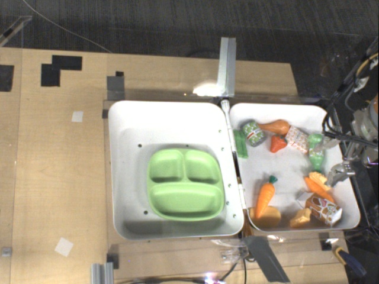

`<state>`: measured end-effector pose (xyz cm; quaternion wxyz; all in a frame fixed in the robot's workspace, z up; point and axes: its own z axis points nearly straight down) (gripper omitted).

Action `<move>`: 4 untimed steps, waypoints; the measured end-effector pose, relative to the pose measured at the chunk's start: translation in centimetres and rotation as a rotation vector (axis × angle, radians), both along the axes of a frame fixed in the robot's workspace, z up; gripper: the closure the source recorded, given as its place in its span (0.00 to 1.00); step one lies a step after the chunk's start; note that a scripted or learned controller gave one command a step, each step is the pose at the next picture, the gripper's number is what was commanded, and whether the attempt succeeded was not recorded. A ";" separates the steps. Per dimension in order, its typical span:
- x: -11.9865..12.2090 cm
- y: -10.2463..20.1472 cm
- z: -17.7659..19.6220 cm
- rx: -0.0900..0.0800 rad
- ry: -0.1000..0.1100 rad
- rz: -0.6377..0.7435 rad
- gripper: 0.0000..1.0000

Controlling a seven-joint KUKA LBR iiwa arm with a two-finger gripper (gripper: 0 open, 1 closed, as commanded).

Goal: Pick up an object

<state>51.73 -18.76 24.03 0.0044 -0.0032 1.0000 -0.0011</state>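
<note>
Far left: bare wooden bench [53,176] with black marks near the top. Next, the left bin [127,158], holding a green divided plate [185,184], three compartments up, lying flat at the middle. Past the divider, the right bin [290,176], crowded with toy food: green can [253,133] and drumstick [274,126] at the top, red strawberry [278,144] just below, a white wrapped piece [298,139] beside it, a pale green bottle [317,148] near the right wall. Lower down, a carrot [265,197] tilted above a tan round piece [268,218], bread bit [301,218] and printed carton [324,210] at the bottom right, an orange slice [318,186] above them. At the right wall, gripper [342,171] just beside the orange slice; jaws open or clenched, cannot tell. Nothing seen between them.
</note>
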 end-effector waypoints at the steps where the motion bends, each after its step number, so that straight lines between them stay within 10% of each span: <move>1: -1.2 -1.2 -12.0 -0.005 -0.022 0.135 0.00; 2: -0.9 -0.1 -13.1 -0.015 -0.041 0.192 0.00; 3: -1.5 0.1 -15.0 -0.004 -0.011 0.223 0.00; 4: -1.1 4.3 -14.9 -0.012 -0.013 0.634 0.00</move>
